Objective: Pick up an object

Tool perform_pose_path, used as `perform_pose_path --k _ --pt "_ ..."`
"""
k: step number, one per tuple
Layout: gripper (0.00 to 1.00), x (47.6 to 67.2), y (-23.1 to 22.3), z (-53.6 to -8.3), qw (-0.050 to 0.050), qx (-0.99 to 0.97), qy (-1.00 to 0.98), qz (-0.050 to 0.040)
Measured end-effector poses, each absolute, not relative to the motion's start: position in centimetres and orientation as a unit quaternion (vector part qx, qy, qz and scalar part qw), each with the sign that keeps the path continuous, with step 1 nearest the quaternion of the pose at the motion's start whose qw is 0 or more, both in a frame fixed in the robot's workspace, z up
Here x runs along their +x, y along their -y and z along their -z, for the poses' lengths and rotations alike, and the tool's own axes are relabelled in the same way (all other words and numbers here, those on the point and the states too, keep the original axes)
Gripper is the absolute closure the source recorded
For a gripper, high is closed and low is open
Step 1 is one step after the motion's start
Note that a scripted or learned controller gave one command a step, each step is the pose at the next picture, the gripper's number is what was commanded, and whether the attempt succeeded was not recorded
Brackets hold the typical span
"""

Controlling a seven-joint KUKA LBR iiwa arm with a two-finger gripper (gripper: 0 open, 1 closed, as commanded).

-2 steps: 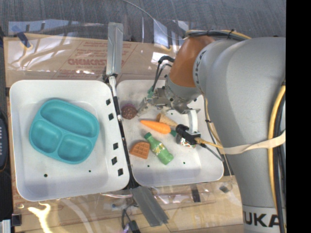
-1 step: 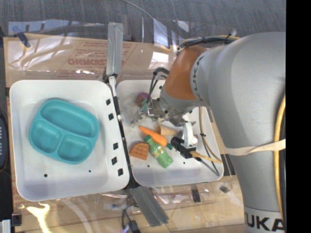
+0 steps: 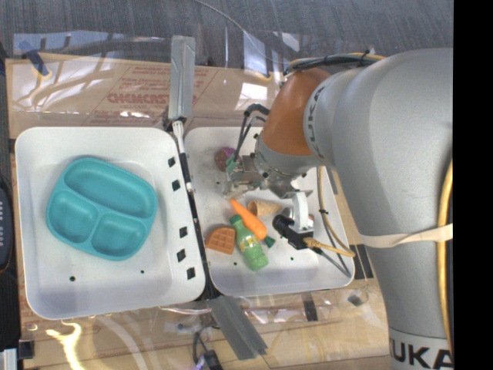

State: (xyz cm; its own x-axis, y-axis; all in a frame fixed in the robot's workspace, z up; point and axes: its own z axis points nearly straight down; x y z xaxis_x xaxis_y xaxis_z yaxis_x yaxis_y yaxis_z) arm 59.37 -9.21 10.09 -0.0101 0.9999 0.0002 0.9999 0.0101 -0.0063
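One arm (image 3: pixel 385 153) reaches from right, bent down over right bin (image 3: pixel 231 276); gripper (image 3: pixel 245 177) low beside toy carrot (image 3: pixel 249 219) and waffle (image 3: pixel 221 241). Grip state: cannot tell.

I'm looking at a robotics lab: a KUKA arm (image 3: pixel 385 153) reaches from the right over a tabletop (image 3: pixel 115 91) lined with taped cardboard and plastic sheeting, two white bins (image 3: pixel 31 230) clipped side by side, cables (image 3: pixel 331 245) trailing, grey carpet (image 3: pixel 92 2) beyond.
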Motion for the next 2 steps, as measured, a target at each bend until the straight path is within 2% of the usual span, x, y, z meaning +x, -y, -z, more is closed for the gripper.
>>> perform_pose_path --k 1,2 --pt "0.00 59.36 9.19 -10.07 0.002 -0.703 0.711 -0.0024" --pt "1.00 59.37 9.13 -11.02 0.003 -0.702 0.712 -0.0029"
